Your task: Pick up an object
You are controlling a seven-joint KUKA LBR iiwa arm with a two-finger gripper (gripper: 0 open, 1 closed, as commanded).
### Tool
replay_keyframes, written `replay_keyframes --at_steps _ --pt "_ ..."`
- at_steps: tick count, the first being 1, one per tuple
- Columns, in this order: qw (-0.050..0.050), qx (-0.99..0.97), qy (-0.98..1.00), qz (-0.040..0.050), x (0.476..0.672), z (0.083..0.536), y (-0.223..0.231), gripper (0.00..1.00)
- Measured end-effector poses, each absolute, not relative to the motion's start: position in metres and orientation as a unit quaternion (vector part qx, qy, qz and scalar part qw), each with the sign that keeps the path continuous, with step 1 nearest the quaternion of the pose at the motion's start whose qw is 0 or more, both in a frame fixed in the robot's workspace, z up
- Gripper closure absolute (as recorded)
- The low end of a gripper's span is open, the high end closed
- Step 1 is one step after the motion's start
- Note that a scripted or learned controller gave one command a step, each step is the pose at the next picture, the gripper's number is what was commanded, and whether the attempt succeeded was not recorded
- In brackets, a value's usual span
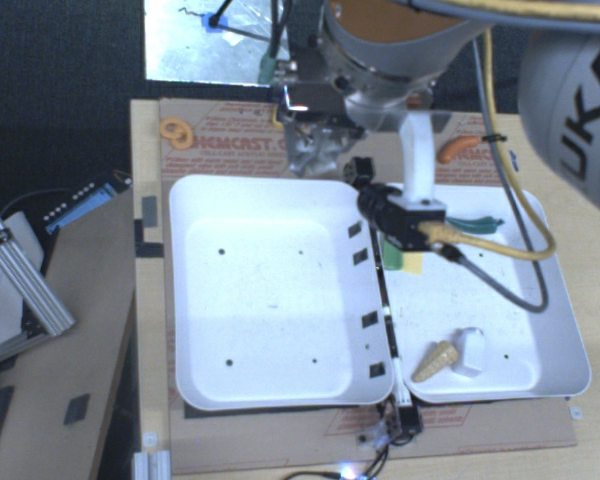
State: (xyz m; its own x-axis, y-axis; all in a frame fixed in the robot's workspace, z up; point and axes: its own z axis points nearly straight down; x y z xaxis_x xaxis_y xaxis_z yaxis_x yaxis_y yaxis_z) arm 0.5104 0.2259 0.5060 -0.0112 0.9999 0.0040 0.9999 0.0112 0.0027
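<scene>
Carrying everything else, the table (152,308) holds two shallow white bins side by side on a printed board. Above its far edge hangs the grey arm (570,78), with its metal end over the board just behind the left bin's back rim. From this angle I cannot tell whether the jaws are apart or together, and nothing shows between them.

The left bin (270,298) has a bare floor. The right bin (510,308) holds the candidates for the pick. A teal piece (477,225) lies near its back wall. A tan cone (433,361) lies on its side near the front, touching or just beside a small white piece (469,351). A yellow-green scrap (412,262) sits close to the dividing rim.

Outside the bins, an orange sausage-shaped piece (458,149) rests on the board behind the right bin. A small orange ring (176,131) lies behind the left bin's far corner.

As I judge it, the task has barely started. No object is raised, and all of them rest on a surface. The arm's end is well away from the right bin's contents, nearest the empty side. Choosing a target, coming down on it, closing and lifting all remain.
</scene>
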Motion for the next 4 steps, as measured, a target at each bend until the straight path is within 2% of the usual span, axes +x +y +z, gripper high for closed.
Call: replay_keyframes --at_steps 1,3,4 --pt "0.000 -0.705 -0.709 -0.0018 0.485 0.521 0.235 1.00" --pt "0.000 -0.705 -0.709 -0.0007 0.486 0.535 0.234 1.00" --pt "-0.001 -0.709 -0.705 -0.0006 0.487 0.535 0.151 1.00"
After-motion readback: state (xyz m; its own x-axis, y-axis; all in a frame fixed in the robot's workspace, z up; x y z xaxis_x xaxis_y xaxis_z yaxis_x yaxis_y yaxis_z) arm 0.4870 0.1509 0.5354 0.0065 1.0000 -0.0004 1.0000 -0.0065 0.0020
